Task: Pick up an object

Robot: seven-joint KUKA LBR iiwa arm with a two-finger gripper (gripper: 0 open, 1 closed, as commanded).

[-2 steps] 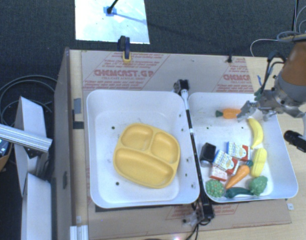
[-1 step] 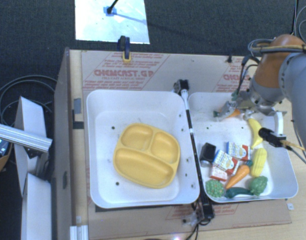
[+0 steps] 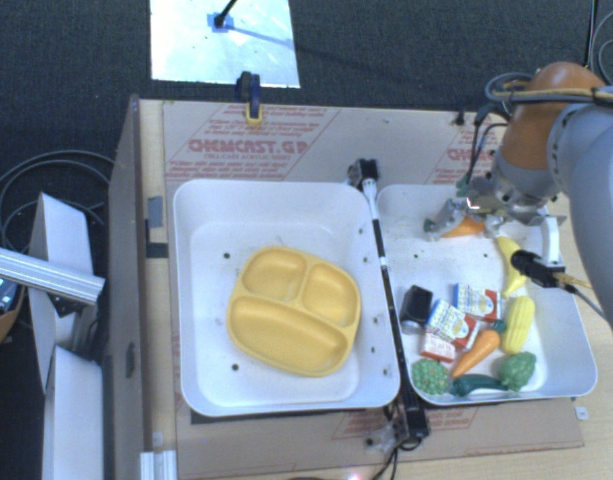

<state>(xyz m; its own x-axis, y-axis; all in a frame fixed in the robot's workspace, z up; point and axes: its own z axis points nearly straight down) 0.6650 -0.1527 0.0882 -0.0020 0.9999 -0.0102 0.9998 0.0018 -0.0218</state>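
Note:
My gripper [image 3: 452,219] is low over the far part of the right bin [image 3: 576,353], at the end of the grey arm with its orange band [image 3: 531,128]. An orange toy piece [image 3: 470,229] lies right at the gripper's tip, partly hidden by it; I cannot tell whether it is held. Toy food sits in the near part of this bin: a carrot [image 3: 476,351], a corn cob [image 3: 519,323], two broccoli pieces [image 3: 429,376] [image 3: 517,370], small printed cartons [image 3: 449,320], a black block [image 3: 417,303] and a yellow piece [image 3: 508,258].
The left bin [image 3: 201,268] holds a yellow divided plate [image 3: 294,308]. A ridge [image 3: 383,268] separates the two bins. A black plug with cable [image 3: 534,266] hangs off the arm over the right bin. Bare floor shows at the right bin's far left [image 3: 411,218].

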